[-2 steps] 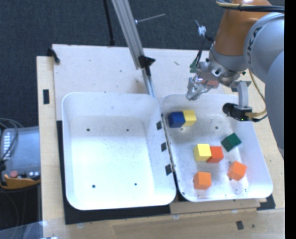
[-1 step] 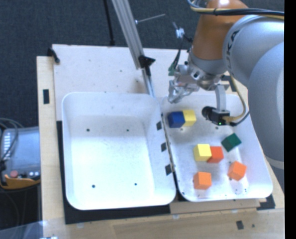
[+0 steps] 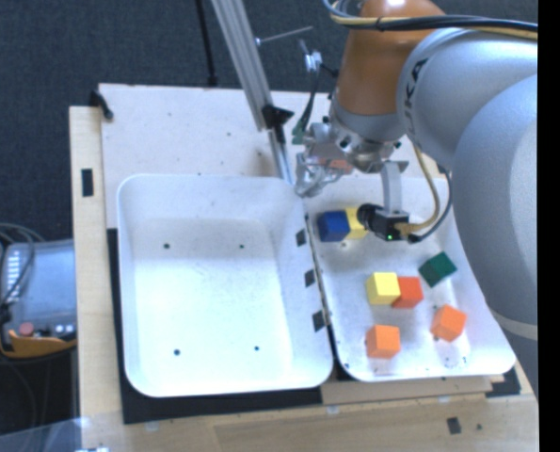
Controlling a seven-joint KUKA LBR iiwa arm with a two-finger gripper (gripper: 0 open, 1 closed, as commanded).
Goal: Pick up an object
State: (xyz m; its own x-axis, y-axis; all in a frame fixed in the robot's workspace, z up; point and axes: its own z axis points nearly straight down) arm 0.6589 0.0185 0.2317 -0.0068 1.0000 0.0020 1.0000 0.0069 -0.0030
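I see the two-finger gripper [image 3: 310, 183] hovering near the right white bin's [image 3: 477, 356] far-left corner | fingers probably empty (too blurred to tell spread) | small blue cube [image 3: 332, 225] lies just below, likeliest target.

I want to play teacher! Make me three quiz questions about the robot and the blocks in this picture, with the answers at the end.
1. True or false: the blue block lies in the right bin.
2. Which block touches the yellow block near the middle of that bin? A) the green block B) a red-orange block C) the blue block
3. Fill in: the gripper hangs over the top of the wall between the left bin and the right bin, nearest to the ____ block.

Key: 1 true; 2 B; 3 blue.
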